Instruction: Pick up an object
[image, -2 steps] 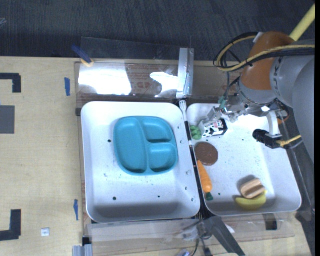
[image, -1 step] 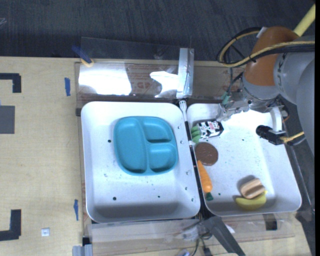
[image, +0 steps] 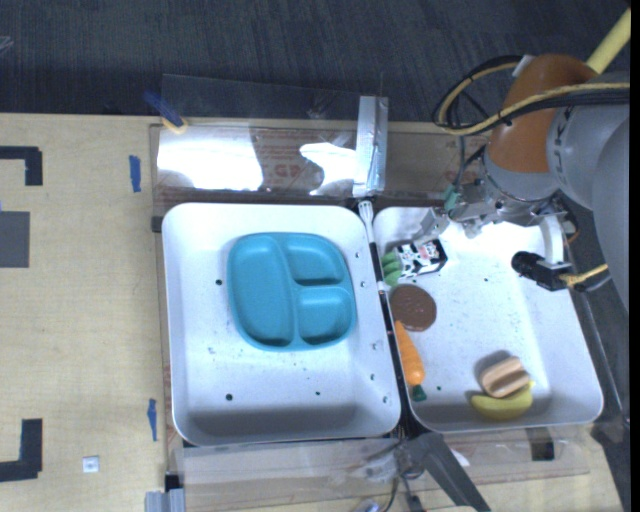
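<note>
- Gripper (image: 432, 232) located at roughly 11 o'clock in the right bin (image: 560, 330), just above a small black-and-white item with green trim (image: 412, 259) near the bin's left wall.
- Jaw state: cannot tell; fingertip area too cluttered and small to resolve. No object confirmed between the fingers.
- Judged step: approach to the black-and-white item, not yet a secured grasp.
- Recommended: straight descent, fingers straddling the item's narrow axis, clearance kept from the divider wall at 9 o'clock; closure only once low enough; slow lift to verify retention.
- Risk judged: item lies close to the wall and to the brown disc (image: 413, 309) at its 6 o'clock; a finger may land on either and push the target aside.
- Target appearance: small, flat-looking, patterned black on white, green edge toward 9 o'clock; exact identity unclear.
- Other candidates in the right bin: orange carrot-shaped piece (image: 409, 359) along the left wall, at 6 o'clock from the disc; bun-like toy (image: 503, 375) touching a yellow banana (image: 503, 404) at 5 o'clock.
- Left bin (image: 200, 390) carries a blue divided tray (image: 292, 290), well apart from the gripper.
</note>
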